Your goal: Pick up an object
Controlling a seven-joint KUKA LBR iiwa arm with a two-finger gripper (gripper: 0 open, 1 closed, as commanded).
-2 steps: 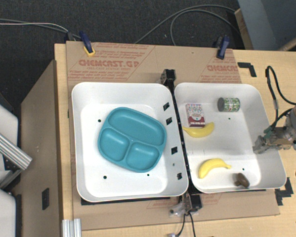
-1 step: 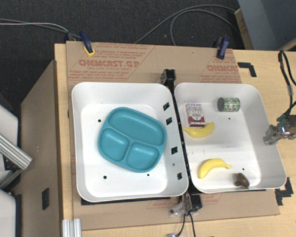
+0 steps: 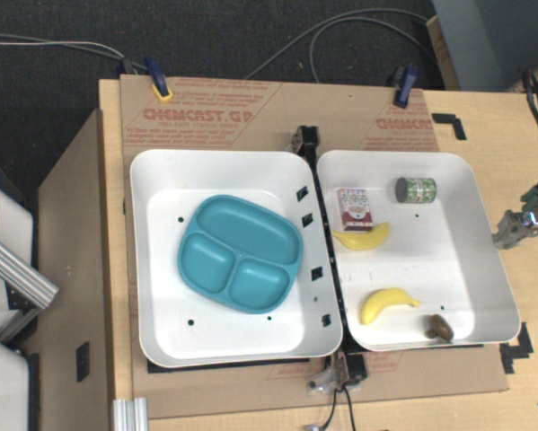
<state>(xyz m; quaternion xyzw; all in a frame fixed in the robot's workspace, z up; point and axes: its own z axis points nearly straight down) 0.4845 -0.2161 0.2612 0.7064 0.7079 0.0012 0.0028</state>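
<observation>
Gripper [image 3: 520,226] sits at the 3 o'clock edge of the view, just outside the right bin's [image 3: 484,241] right wall, over the bench [image 3: 251,106]. Only a small metallic piece of it shows, cut by the frame edge, so can't tell how it's set. Nothing visibly between it and the bin contents; well apart from every object. Arm pose mostly out of frame, can't read wrist angle.

Right bin contents:
- upper banana [image 3: 362,237], near the bin's 9 o'clock side, long axis roughly horizontal, curve sagging down, one tip toward 3 o'clock and slightly up. Touching or just below the small red-and-white carton [image 3: 355,207].
- carton stands just above it, long axis toward 12 o'clock, beside the divider between bins.
- lower banana [image 3: 385,303] at the bin's 6 o'clock area, long axis running from 8 o'clock to 2 o'clock, arch upward, thin end toward 3 o'clock.
- green can [image 3: 416,189] on its side at 12–1 o'clock of the bin, axis horizontal, lid end facing 9 o'clock.
- small brown object [image 3: 439,329] at 5 o'clock corner, near the lower banana's right tip, not touching it. Too small to identify.

Left bin [image 3: 152,241]: teal divided plate [image 3: 240,252] near its centre, three compartments, tilted slightly clockwise.
</observation>
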